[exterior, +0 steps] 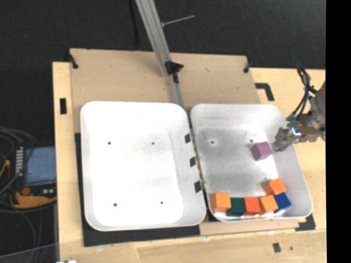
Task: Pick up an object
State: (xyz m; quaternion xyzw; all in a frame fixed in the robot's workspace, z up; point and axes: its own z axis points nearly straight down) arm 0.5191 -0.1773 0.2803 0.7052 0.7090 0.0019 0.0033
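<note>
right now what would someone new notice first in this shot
Probably the row of colored blocks, mostly orange, packed along the near wall of the right bin. Next, a lone purple block sits apart mid-bin, with the gripper close beside it at the bin's right edge.

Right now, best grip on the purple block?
Take the purple block from above across two opposite flat faces. It sits alone on the right bin floor, slightly rotated, so turn the gripper to match. The other blocks are clustered well away.
</note>
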